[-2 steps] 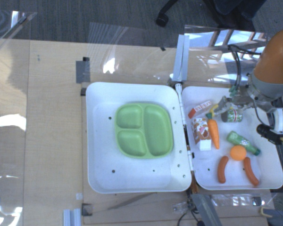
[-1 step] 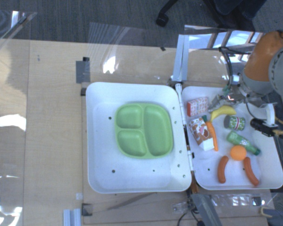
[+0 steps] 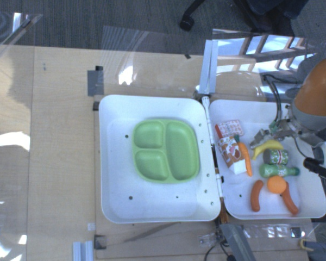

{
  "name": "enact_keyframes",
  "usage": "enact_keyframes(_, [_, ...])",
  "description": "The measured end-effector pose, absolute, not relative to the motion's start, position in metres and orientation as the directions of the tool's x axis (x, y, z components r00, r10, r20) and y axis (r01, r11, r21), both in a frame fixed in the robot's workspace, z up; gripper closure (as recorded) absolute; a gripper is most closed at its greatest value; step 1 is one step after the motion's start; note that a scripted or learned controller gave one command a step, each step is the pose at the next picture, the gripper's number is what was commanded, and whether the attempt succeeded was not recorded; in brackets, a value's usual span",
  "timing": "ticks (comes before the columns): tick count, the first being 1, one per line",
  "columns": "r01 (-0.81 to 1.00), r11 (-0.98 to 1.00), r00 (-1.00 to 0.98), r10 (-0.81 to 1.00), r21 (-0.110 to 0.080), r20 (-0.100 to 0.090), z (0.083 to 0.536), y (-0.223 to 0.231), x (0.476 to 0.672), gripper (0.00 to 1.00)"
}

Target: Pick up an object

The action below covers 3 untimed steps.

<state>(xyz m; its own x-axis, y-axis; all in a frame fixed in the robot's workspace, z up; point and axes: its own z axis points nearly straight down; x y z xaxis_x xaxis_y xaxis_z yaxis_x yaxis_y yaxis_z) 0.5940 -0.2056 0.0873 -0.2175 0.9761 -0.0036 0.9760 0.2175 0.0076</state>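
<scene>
The right bin [image 3: 313, 210] holds several toy foods. A red and white carton [image 3: 231, 150] lies at its left, with an orange carrot [image 3: 246, 159] beside it. A yellow banana [image 3: 267, 147], a green can [image 3: 275, 157] and a green bottle [image 3: 279, 171] sit in the middle. Below them are an orange [image 3: 277, 185] and two red sausages [image 3: 256, 195] [image 3: 289, 202]. My gripper [image 3: 267, 136] hangs low over the bin's upper middle, just above the banana, under the orange-banded wrist [image 3: 318, 88]. I see nothing held in it.
The left bin [image 3: 106, 162] bears a green divided plate [image 3: 167, 150] at its middle. A small red and white packet [image 3: 230, 128] lies at the right bin's upper left. A metal post [image 3: 208, 72] stands behind the gap between the bins.
</scene>
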Motion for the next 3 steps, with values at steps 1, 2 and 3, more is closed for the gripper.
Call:
enact_keyframes(1, [0.965, 0.262, -0.262, 0.965, 0.010, -0.005, 0.089, -0.199, 0.538, 0.00])
enact_keyframes(2, [0.968, 0.252, -0.252, 0.968, 0.012, -0.005, 0.088, -0.125, 0.600, 0.00])
enact_keyframes(3, [0.968, 0.251, -0.251, 0.968, 0.016, -0.008, 0.100, -0.126, 0.601, 1.00])
